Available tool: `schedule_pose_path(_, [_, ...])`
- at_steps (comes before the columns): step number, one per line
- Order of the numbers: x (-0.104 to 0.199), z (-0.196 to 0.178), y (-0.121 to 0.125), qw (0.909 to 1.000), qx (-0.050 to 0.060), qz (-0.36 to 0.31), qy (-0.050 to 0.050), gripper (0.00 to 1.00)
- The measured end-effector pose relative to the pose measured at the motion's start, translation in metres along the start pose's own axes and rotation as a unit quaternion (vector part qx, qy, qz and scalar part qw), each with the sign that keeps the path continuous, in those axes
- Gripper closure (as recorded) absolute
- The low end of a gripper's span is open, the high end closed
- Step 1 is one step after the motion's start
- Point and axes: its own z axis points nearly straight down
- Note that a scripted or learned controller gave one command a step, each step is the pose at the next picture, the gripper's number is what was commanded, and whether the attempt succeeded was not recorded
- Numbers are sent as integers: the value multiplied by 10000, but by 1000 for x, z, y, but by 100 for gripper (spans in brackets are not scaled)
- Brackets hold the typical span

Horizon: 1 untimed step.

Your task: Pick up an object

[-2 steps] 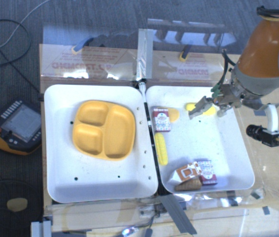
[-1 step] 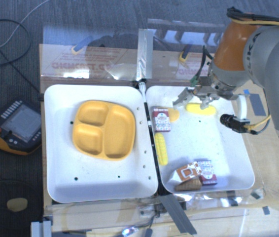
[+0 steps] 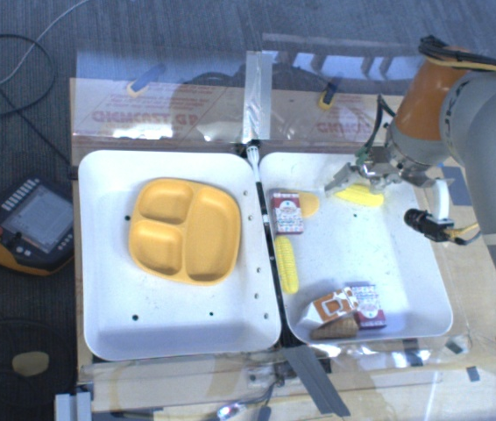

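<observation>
Leftmost, off the surface (image 3: 90, 90) on dark carpet, an orange-edged handheld pendant (image 3: 22, 226) with a grey screen, and below it a small tan disc (image 3: 30, 363). Then the left bin (image 3: 108, 323), white and shallow, carrying a yellow divided plate (image 3: 184, 229) with three compartments, set a little toward the far side. Across the shared rim, the right bin (image 3: 406, 296): against its left wall a red-and-white packet (image 3: 287, 212), lying flat, with a small yellow piece (image 3: 309, 205) touching its right edge; just below, a yellow corn cob (image 3: 286, 263) lying along the same wall. Nearer the front rim, a cluster of an orange-and-white carton (image 3: 334, 305), a brown cone-like piece (image 3: 334, 327) beneath it, and a red-and-white box (image 3: 367, 305) to the right, all touching. Toward the far right corner of that bin, a flat yellow item (image 3: 359, 197), likely a banana. Directly over it, pincer (image 3: 364, 174) lowered from the right, fingers spread apart, released, one tip left of the yellow item and the rest above it; nothing gripped between them. Behind, orange band and grey arm (image 3: 485, 139).
</observation>
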Motion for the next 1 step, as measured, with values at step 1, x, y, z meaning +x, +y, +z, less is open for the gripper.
schedule_pose_path(1, [-26, 5, -10, 9997, -45, 217, 34, 0])
